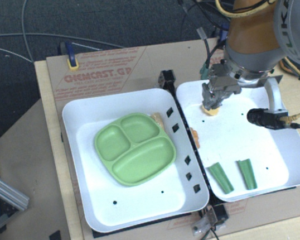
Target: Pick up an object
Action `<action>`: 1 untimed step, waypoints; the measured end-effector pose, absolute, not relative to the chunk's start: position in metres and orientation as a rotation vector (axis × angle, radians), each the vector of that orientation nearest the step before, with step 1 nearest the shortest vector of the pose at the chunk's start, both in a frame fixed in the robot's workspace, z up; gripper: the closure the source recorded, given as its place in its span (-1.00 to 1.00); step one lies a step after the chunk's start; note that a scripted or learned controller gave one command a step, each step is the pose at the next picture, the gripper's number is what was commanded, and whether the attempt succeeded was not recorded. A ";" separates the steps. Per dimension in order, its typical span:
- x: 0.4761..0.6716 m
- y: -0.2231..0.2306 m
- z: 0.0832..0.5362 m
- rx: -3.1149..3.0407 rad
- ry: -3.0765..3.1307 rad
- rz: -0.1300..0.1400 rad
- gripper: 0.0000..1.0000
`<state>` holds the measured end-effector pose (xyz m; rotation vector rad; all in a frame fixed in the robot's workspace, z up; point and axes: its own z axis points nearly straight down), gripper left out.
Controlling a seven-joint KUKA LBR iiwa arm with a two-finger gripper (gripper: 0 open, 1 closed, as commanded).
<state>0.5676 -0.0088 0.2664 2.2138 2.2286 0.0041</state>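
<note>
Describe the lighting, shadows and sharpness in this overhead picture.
Camera view: even, soft light; the white bins look bright without harsh glare; the green plate casts a faint shadow; the gripper and arm look slightly soft, edges elsewhere fairly sharp.

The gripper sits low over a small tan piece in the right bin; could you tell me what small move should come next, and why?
Probably a short, straight lift. The gripper is down at the small tan piece near the right bin's far left corner, its tip covering the piece's top, so a grasp cannot be confirmed. Lifting slightly would show whether the piece comes up.
</note>
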 end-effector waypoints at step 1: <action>0.588 0.051 0.256 2.214 2.230 0.004 1.00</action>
